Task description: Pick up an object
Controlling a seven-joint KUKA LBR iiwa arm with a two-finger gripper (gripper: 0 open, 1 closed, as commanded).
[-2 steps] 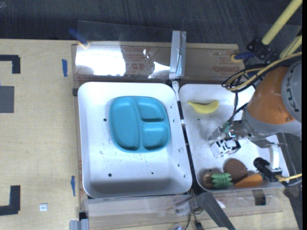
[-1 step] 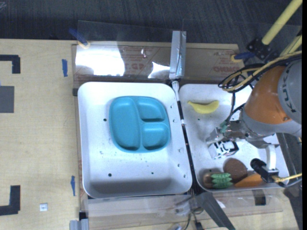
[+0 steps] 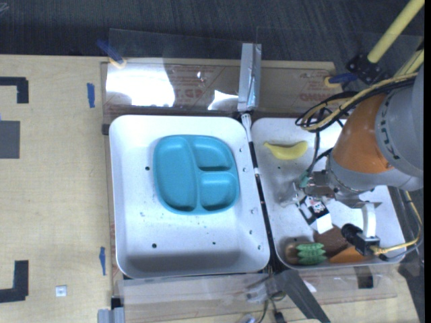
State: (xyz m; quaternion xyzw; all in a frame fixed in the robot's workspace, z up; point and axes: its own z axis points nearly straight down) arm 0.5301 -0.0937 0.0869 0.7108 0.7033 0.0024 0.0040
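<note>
Two shallow white bins with rounded corners sit side by side on a pale wooden worktop. The left bin is smooth moulded plastic, speckled with a few small dark holes, and holds a glossy teal plate with soft rounded edges, divided into one large compartment and two smaller ones. The plate lies flat near the bin's middle, slightly toward the far side.

The right bin holds several small things. A curved yellow banana lies near its far wall, apart from everything else. At the near wall a knobbly green piece rests against a brown, rounded lump, with an orange carrot-like shape just beside them.

The arm comes in from the right, its matte grey shell and bright orange band hanging over the right bin, with yellow and black cables looping above it. The gripper points down into the middle of that bin, between the banana and the cluster at the near wall. It is a jumble of metal and small black-and-white parts, and I cannot tell whether it is spread or closed, or whether anything lies in it.

Behind the bins stands a clear plastic panel, catching bright glare.
</note>
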